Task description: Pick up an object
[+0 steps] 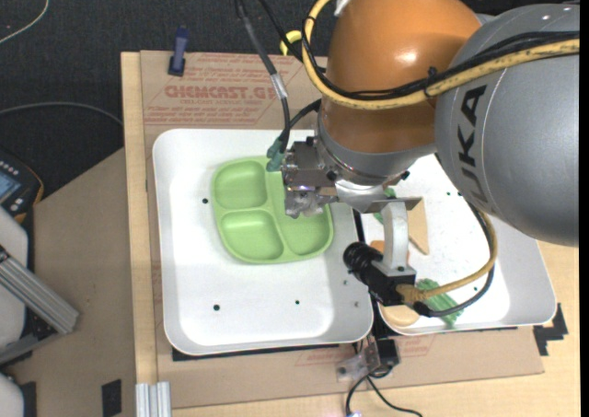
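Claw [302, 192] hung over the right edge of the green tray [262, 213], which lay just under and left of it, and since its grip was hidden, you should have lowered slowly.

I see a pale green tray [262, 213] in the white left bin [184, 249], a white right bin [515, 295] flecked with dark specks, a grey arm [525, 121] with a glossy orange band [396, 33], yellow-and-black cables [460, 75], and red lettering on tan cardboard [221, 84].
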`<state>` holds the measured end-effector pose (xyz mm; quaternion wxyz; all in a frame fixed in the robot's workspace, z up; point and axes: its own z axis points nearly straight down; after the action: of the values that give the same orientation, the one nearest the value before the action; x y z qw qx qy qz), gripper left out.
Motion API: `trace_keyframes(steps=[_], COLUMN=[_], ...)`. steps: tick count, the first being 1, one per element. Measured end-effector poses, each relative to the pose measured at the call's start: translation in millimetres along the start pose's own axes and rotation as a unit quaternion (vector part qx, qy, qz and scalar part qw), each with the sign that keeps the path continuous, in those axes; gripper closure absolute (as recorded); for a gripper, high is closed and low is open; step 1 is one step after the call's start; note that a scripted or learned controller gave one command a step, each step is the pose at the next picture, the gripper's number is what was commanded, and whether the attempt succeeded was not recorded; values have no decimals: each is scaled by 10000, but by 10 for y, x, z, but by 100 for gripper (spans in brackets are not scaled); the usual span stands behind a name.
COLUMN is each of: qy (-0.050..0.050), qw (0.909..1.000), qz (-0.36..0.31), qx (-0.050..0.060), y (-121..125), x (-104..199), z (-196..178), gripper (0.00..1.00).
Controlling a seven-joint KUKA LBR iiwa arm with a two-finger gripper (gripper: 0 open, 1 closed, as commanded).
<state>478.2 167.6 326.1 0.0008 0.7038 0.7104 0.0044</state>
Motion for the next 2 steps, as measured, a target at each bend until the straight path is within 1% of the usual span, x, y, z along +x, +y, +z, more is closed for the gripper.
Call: trace_keyframes(steps=[1, 2], qy=[-45, 4], qw=[9999, 10000], qz=[89, 35], qx=[81, -67], y=[80, 26], x=[-749, -673], z=[725, -940], gripper=[100, 100])
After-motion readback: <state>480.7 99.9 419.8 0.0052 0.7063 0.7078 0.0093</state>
